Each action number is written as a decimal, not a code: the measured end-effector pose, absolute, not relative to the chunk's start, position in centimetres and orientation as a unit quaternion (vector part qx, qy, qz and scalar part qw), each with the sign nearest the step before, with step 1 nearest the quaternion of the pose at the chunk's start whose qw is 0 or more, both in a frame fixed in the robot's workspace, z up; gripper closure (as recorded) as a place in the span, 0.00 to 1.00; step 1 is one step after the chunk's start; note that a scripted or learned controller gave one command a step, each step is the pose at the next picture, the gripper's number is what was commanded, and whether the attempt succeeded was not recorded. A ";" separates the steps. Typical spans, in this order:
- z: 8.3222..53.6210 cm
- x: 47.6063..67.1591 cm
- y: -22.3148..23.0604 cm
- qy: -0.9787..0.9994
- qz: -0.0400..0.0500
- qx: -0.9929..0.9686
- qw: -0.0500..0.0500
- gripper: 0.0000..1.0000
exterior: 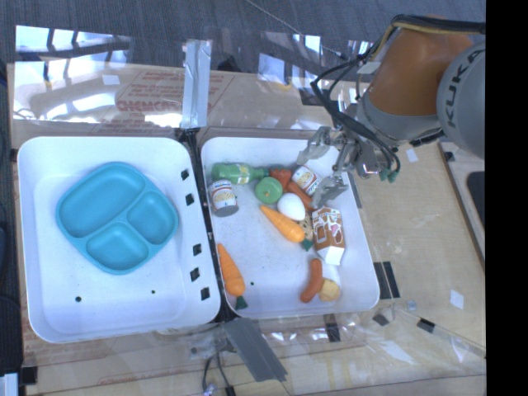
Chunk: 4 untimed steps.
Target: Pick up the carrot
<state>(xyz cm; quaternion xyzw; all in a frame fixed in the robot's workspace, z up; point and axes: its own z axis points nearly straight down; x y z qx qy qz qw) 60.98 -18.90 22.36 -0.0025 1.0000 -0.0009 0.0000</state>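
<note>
Arm: the grey arm with an orange band enters from the right and hangs over the upper right corner of the right bin.
End effector: the metal two-finger end effector sits above the bin's upper right part, its two fingers spread apart with nothing between them; one finger is nearer the bin's back wall, the other lower, near the carton.
Carrot: one orange plastic carrot lies flat at a slant in the middle of the right bin, its green end by the carton, touching the egg above it.
Second carrot: another orange carrot with a green tip lies along the left wall of the same bin, near the front corner.
Right bin: shallow white bin holding all the toy food.
Egg: white egg just above the middle carrot.
Green items: a green round fruit beside the egg, and a green corn-like piece near the back wall.
Can: small grey tin with a label by the left wall.
Carton: brown and white carton lying near the right wall.
Sausage: reddish sausage near the front right corner.
Left bin: shallow white bin holding a blue divided plate.
Table: pale wooden table under both bins.
</note>
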 end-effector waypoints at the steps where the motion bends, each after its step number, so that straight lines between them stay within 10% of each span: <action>1: 11.5 58.9 -15.3 0.982 0.000 0.187 0.005 0.00; 3: 9.2 56.2 -9.0 0.977 0.000 0.215 0.001 0.00; 4: 10.2 56.3 -8.9 0.978 0.000 0.210 0.001 1.00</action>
